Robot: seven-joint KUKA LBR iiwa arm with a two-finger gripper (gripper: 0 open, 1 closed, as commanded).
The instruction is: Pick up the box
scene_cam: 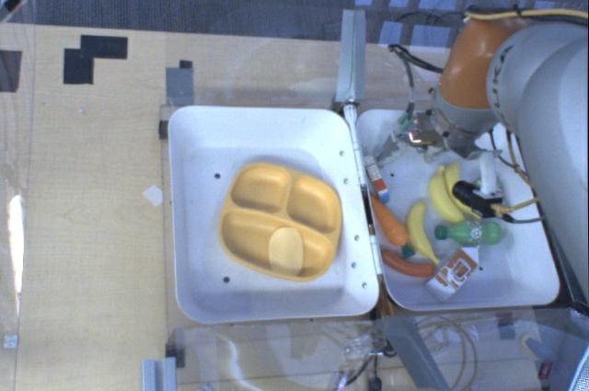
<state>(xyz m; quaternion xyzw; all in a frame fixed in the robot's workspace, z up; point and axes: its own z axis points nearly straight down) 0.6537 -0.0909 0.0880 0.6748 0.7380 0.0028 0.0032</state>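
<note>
My arm (525, 76): I reach in from the right, my grey bulk and orange band covering the far right part of the right bin.
My gripper (419, 133): it is low over the far end of the right bin, near that bin's left wall. How wide it stands I cannot tell from this slant, and I see nothing held in it.
Box (455, 273): the small brown and white carton lies tilted in the near part of the right bin, close to the near wall, well apart from my gripper.
Right bin (543, 288): shallow and white, crowded with items.
Bananas (442, 196): two yellow ones, one in the middle of the bin and one to its left and nearer.
Green bottle (471, 233): it lies on its side, just beyond the box.
Carrot (390, 225): orange, along the left wall.
Sausage (407, 266): reddish, at the near left, its end just beside the box.
Small tube (375, 178): white with red and blue, against the left wall beyond the carrot.
Left bin (198, 214): white, with a yellow divided tray (281, 219) in its middle.
Bench (83, 224): pale wood, with black tape marks at the far left.
</note>
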